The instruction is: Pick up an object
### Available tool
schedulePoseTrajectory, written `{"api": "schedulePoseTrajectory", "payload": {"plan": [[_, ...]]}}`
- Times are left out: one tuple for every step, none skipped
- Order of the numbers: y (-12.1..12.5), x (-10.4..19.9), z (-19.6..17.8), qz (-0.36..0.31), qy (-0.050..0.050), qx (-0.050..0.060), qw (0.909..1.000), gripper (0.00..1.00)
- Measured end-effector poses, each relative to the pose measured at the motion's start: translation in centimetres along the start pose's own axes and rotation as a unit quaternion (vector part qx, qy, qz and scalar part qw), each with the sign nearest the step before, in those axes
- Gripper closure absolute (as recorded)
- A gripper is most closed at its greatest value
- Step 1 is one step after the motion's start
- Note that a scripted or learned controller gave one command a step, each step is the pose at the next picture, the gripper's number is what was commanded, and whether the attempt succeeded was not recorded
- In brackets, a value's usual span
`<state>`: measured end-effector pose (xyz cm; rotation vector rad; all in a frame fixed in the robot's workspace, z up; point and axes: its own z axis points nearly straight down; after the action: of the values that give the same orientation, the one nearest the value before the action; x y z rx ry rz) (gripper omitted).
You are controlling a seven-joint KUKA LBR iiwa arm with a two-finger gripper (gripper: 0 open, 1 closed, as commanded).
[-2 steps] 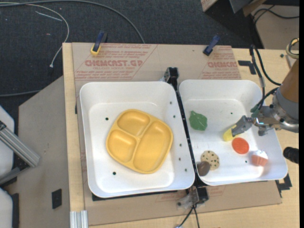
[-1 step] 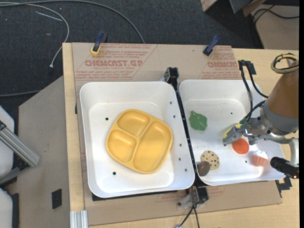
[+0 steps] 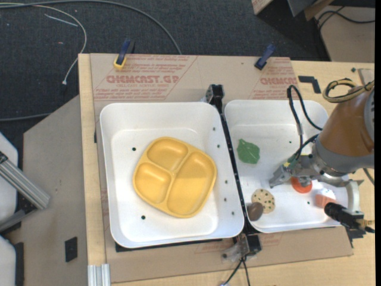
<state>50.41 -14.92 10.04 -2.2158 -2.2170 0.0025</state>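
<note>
The right bin [image 3: 280,115] holds a green leafy piece [image 3: 249,151], a round speckled cookie [image 3: 263,199], a small brown lump [image 3: 255,211], a red-orange round piece [image 3: 301,186] and a pink-orange piece [image 3: 322,199]. My gripper [image 3: 299,174] hangs low in this bin's right half, directly over the red-orange piece and partly covering it. The grey wrist and the orange band [image 3: 350,124] rise behind it to the right. Nothing is visibly lifted off the bin floor.
The left bin [image 3: 119,159] bears a yellow divided plate [image 3: 174,176] at its middle. A black divider [image 3: 229,159] runs between the bins. Black cables [image 3: 296,115] loop from the arm over the right bin's back. Blue clamps [image 3: 123,53] grip the board's far edge.
</note>
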Motion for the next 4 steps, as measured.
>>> {"api": "schedulePoseTrajectory", "payload": {"plan": [[0.1, 0.0, 1.5, 0.0, -0.001, -0.002, 1.0, 0.0], [0.2, -0.1, 0.2, 0.001, -0.003, -0.006, 1.0, 1.0], [0.2, -0.1, -4.1, 0.0, -0.002, -0.005, 1.0, 1.0], [0.8, 0.7, -9.8, -0.001, -0.003, -0.006, 1.0, 1.0]]}}
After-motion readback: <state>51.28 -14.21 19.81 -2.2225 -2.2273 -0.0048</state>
